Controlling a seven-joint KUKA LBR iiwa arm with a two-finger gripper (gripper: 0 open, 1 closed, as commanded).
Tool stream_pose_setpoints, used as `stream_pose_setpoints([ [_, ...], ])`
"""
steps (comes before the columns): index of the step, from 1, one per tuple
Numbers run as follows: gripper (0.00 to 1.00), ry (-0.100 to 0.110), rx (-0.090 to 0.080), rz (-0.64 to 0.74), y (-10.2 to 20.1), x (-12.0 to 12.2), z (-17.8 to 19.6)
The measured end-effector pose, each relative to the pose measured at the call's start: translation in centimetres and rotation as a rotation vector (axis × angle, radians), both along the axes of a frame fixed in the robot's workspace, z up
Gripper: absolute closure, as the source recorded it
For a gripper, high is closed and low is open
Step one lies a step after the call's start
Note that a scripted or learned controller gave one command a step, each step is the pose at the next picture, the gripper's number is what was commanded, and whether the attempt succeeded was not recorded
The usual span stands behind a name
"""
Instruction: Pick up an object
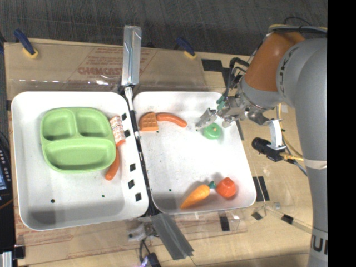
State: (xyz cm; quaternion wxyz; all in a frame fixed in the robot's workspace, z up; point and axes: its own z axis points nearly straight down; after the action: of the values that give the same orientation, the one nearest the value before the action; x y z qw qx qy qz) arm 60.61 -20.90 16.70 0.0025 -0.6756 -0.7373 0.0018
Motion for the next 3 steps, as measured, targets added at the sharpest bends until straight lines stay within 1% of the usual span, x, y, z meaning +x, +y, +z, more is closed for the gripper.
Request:
stream_pose_setpoints([
  [1, 0.00, -0.001, 0.000, 0.000, 0.0, 0.0, 0.0],
  [2, 0.00, -0.003, 0.000, 0.027, 4.0, 3.3, -7.7],
  [3, 1.00, 0.003, 0.001, 0.033, 4.1, 3.3, -7.1],
])
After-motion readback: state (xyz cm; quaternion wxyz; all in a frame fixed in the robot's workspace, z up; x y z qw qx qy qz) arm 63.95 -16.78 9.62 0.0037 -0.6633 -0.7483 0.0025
